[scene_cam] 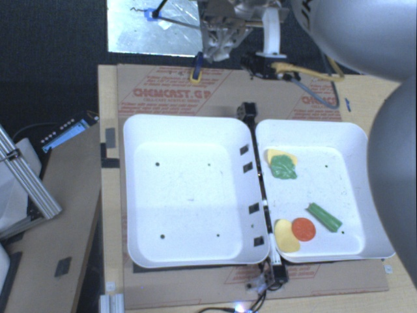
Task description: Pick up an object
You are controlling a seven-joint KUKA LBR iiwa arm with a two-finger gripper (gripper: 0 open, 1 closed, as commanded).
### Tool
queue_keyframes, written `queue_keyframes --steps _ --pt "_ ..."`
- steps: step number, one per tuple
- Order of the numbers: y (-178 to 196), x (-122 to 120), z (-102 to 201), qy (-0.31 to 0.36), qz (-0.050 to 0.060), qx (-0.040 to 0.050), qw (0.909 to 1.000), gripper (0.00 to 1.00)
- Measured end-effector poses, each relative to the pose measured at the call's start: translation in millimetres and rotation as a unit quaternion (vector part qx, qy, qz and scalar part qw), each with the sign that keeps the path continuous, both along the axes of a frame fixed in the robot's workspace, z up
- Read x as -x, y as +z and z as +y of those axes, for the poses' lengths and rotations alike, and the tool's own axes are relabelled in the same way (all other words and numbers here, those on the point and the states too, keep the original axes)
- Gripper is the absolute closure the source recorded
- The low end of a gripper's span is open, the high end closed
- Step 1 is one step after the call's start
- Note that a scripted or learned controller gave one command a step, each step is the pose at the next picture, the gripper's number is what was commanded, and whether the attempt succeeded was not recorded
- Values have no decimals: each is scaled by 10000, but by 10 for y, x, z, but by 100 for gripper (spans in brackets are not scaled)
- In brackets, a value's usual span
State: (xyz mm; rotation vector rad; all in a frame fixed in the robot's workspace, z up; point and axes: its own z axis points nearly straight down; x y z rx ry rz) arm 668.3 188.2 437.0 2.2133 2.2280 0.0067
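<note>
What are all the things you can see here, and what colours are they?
bins: 2, white, side by side on the bench
leafy piece: 1, green, top left of the right bin, lying on a yellow piece
yellow pieces: 2, one under the leafy piece, one at the bottom left of the right bin
disc: 1, red-orange, overlapping the lower yellow piece
stick: 1, green, right of the disc, lying at a slant
board: 1, brown with red lettering, under the bins
arm: 1, grey, along the right and top
gripper: 1, metal, above the board beyond the bins
</note>
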Motion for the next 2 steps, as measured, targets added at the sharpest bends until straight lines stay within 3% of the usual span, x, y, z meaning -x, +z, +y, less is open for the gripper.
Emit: queue_keyframes --steps 2 --pt "49 90 468 -6 8 3 10000 100"
